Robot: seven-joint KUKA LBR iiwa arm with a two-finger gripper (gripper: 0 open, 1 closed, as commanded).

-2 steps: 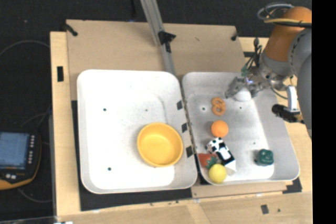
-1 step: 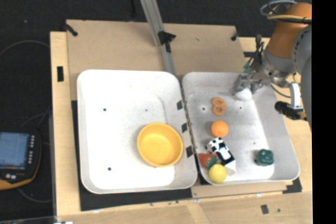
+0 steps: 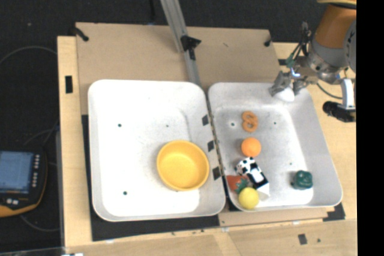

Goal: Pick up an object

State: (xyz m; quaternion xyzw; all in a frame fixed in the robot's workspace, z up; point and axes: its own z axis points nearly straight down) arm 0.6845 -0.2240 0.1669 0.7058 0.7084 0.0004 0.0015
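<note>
The right bin (image 3: 300, 129) holds several small objects. An orange pretzel-shaped piece (image 3: 249, 122) lies near its middle, with an orange ball (image 3: 251, 147) just below it. Toward the front left corner sit a black-and-white toy (image 3: 252, 172), a small red piece (image 3: 235, 181) and a yellow ball (image 3: 248, 197), all bunched together. A dark green object (image 3: 302, 180) rests alone at the front right. My gripper (image 3: 284, 88) hangs over the bin's back right corner, apart from all of these, roughly a hand's width behind the pretzel piece.
A yellow bowl (image 3: 182, 165) sits in the left bin (image 3: 120, 129), near the divider between the bins. A metal pole (image 3: 171, 6) rises behind the bins. A tablet-like device (image 3: 18, 180) lies off the bench at the left.
</note>
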